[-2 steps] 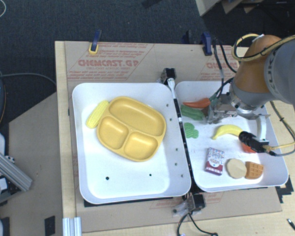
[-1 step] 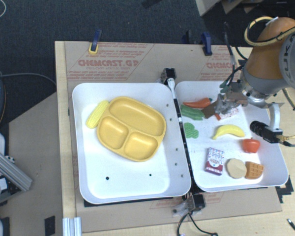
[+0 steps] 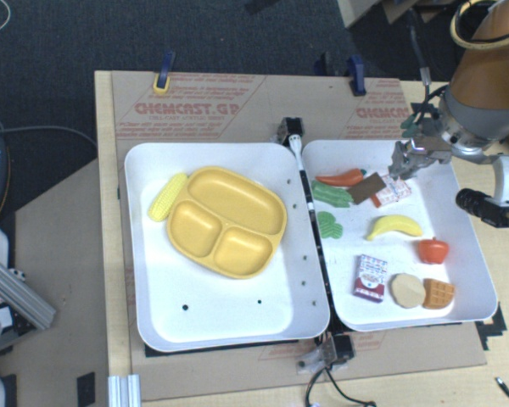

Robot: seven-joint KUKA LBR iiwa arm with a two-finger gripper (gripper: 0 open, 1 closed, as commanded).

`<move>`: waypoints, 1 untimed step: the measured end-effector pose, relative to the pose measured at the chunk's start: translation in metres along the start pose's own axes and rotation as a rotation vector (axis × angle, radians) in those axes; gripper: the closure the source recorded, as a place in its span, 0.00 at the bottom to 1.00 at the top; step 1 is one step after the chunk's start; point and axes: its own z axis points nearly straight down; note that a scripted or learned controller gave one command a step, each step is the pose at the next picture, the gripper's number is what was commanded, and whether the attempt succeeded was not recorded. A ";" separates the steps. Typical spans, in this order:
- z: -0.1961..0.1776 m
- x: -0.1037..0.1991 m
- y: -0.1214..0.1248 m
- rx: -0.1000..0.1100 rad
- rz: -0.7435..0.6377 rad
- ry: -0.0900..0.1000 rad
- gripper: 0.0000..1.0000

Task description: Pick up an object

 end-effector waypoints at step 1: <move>-0.002 0.000 0.001 0.005 0.000 0.001 1.00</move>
